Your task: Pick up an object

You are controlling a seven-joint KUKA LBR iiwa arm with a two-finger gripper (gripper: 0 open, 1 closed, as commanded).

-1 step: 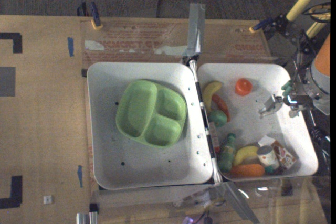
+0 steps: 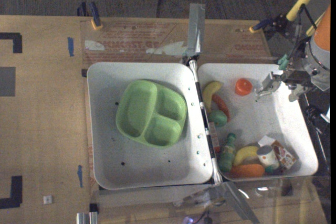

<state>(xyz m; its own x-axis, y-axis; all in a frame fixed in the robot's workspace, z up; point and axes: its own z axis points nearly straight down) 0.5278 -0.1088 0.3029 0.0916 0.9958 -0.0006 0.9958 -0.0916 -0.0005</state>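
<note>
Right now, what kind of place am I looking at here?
Probably a robotics lab's grasping test bench: two white bins on a taped plywood board, plastic toy food such as a banana, and a robot arm's gripper over the right bin.

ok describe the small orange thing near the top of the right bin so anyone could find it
Start at the right bin, the one holding toy food. Near its top edge sits a small orange cup, alone on bare white floor, right of the yellow banana. It is round and squat, unlike the long foods nearby.

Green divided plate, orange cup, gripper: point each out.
Green divided plate point(image 2: 151, 113), camera view, on its centre ridge.
Orange cup point(image 2: 243, 86), camera view, on its top.
Gripper point(image 2: 269, 86), camera view, midway between fingertips.
</note>
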